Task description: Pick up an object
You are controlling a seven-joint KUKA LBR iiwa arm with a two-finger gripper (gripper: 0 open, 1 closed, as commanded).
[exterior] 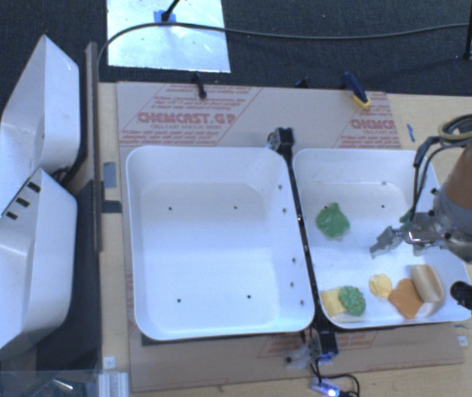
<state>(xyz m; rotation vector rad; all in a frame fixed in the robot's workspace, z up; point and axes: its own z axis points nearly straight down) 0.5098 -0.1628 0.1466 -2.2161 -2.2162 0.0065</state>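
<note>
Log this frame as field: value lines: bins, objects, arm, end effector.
bins: left bin and right bin, side by side
objects: in right bin, green lump mid-bin; yellow piece, green piece, yellow round, orange piece, tan roll along near edge
arm: enters from view's right
end effector: over right bin, nothing visibly held

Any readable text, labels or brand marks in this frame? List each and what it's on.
"CHEMCAST GP" in red, printed on the brown protective sheet under the bins, behind the left bin.
"CHEMCA..." in red, same print repeated behind the right bin; the rest is hidden.
Smaller red lines under each print: too blurred to read.
Bins and the objects inside: no lettering visible.
</note>
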